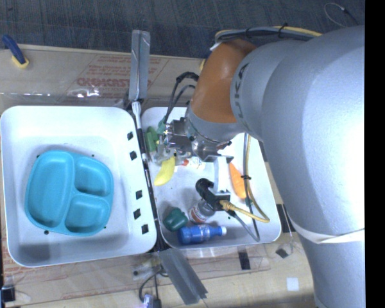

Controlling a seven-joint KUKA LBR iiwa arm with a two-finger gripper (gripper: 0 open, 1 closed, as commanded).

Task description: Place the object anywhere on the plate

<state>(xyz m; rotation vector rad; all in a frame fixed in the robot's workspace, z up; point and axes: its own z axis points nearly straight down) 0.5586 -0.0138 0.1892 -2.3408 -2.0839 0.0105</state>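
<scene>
**Arm low over the right bin, plate waiting in the left**

The grey arm (308, 108) with its orange band (219, 82) reaches in from the right and hangs over the upper part of the right bin (269, 226). The gripper (179, 147) sits near that bin's left wall, and I cannot tell how it is set.

Just below the gripper lies a yellow banana-like piece (165, 172), apparently touching the gripper or just beside it. A small green item (153, 137) sits at its left. Lower in the same bin are a dark green object (175, 219), a blue bottle (199, 233) lying on its side and an orange carrot-like piece (237, 179).

The light blue divided plate (68, 192) lies in the left bin (25, 124), well apart from the gripper.
</scene>
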